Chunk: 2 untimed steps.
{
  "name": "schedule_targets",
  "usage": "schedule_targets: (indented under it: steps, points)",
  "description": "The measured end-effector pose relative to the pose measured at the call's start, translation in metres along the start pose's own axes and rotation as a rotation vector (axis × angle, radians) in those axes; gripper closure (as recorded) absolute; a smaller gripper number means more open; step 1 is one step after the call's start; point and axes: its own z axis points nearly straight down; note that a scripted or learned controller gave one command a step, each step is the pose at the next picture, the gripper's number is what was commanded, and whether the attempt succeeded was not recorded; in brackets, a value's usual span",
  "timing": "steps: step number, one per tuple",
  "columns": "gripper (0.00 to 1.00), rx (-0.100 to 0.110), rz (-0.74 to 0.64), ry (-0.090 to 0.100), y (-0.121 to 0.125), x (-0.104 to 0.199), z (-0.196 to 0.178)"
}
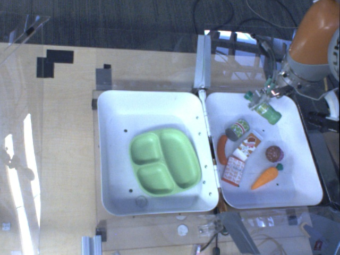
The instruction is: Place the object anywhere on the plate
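Observation:
A light green plate [162, 161] with three compartments lies in the left bin [114, 110]. Over the far side of the right bin [308, 158], my gripper [262, 100] is shut on a small green bottle [269, 113]. The bottle is tilted, with its green cap toward the left and its body toward the lower right. The arm's orange band [313, 33] rises at the upper right.
In the right bin lie a small can [237, 128], a red sausage [221, 148], a red and white carton [240, 159], a round brown piece [274, 153] and a toy carrot [265, 177]. A metal divider [202, 68] stands between the bins at the back.

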Motion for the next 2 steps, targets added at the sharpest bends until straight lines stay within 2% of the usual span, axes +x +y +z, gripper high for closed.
schedule_targets:
  steps: [1, 2]
  points:
    - [1.0, 0.003, 0.044, 0.002, -0.043, 0.086, -0.008]
    - [1.0, 0.004, 0.075, 0.003, -0.042, 0.152, 0.016]
